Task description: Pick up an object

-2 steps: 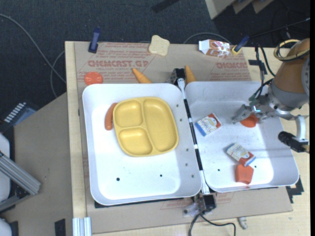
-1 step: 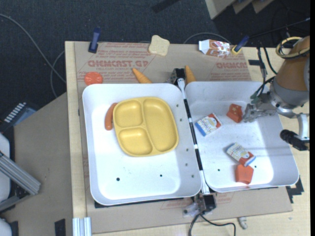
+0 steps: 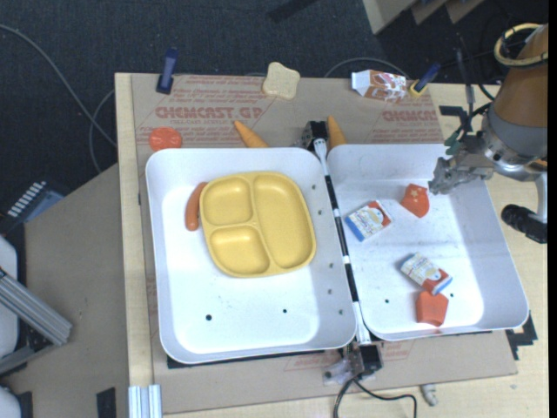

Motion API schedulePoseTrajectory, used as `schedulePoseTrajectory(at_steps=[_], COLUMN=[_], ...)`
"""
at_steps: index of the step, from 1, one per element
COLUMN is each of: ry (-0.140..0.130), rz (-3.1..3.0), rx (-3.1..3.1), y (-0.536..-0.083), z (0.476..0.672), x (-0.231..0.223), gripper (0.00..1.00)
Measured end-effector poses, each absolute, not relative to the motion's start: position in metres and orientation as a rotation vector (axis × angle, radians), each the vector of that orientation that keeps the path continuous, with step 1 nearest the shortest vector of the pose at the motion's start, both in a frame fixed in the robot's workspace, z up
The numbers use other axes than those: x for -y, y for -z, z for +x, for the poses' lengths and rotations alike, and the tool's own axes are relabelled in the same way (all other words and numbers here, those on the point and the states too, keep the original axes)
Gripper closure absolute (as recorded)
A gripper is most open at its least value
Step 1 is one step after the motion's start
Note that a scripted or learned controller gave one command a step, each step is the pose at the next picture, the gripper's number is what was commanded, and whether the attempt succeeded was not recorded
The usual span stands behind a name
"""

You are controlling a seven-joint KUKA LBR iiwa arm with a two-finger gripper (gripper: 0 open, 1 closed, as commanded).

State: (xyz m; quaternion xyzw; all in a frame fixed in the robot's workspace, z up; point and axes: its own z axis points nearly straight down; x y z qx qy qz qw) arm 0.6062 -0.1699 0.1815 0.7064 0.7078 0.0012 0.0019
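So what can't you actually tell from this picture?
- Gripper: too small and blurred in the camera view to tell if it grips anything.
- Hot dog: its right side is hidden under the yellow tray.
- Small cartons: print too small to read.
- Arm: cut off by the right edge.

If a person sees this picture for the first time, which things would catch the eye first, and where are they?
The yellow divided plate in the left bin stands out most, with an orange sausage along its left side. In the right bin, the pincer hangs at the upper right, near a small orange block.
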Motion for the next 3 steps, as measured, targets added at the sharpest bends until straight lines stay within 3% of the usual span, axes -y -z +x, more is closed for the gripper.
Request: schedulePoseTrajectory(at_steps=[1, 2, 3], ry=[0.0, 0.001, -0.001], rz=[2.219, 2.221, 2.219], rx=[-2.222, -2.224, -2.22], y=[-0.18, -0.084, -0.085], z=[0.605, 0.617, 0.628], x=[0.17, 0.165, 0.186], gripper=[0.0, 0.0, 0.0])
